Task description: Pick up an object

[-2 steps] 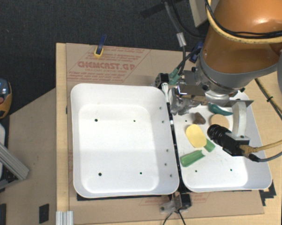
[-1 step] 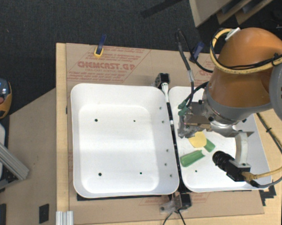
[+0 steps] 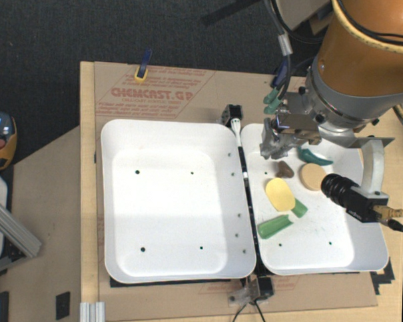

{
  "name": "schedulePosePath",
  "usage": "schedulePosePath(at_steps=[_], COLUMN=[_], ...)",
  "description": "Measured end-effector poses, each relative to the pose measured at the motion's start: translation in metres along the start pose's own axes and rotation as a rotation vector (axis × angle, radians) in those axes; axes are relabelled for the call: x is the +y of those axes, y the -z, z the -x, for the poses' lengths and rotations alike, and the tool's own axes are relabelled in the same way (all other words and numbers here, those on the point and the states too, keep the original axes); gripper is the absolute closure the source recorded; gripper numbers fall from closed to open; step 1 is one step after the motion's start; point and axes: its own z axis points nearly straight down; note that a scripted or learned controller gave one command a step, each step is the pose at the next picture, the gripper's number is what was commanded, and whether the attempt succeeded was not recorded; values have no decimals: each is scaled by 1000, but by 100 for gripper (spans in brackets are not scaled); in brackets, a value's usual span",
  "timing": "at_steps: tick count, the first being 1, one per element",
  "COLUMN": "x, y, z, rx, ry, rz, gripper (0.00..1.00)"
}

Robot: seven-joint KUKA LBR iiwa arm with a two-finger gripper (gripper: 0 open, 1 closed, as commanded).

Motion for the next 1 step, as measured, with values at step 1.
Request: schedulePosePath(at_steps=[1], x=[-1], y=[12], z=[-22], rx=[-3], ry=[-2], rz=[-12], gripper=[100])
